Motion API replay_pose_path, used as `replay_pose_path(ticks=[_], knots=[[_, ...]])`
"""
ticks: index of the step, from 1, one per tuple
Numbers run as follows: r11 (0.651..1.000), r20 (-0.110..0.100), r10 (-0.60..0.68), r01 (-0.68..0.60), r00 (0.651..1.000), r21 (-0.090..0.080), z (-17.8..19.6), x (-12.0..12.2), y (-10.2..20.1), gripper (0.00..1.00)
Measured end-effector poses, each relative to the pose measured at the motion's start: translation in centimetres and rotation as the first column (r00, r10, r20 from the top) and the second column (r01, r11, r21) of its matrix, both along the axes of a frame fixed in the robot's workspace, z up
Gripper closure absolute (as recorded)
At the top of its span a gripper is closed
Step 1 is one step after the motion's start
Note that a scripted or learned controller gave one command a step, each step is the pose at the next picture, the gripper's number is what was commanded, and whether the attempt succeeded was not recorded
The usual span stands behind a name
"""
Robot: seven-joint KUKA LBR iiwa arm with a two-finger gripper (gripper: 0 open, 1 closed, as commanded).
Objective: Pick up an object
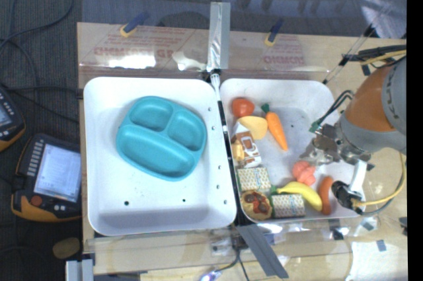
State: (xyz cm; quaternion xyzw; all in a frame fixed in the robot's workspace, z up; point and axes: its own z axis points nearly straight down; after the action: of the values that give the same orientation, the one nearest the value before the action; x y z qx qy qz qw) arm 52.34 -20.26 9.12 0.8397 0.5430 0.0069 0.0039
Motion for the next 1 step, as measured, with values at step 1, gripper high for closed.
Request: replay_pose_path(ticks=[1], knots=[[0.963,-0.023,-0.268,0.268,0.963,-0.005,8.76,-1.29,2.94,1.00]])
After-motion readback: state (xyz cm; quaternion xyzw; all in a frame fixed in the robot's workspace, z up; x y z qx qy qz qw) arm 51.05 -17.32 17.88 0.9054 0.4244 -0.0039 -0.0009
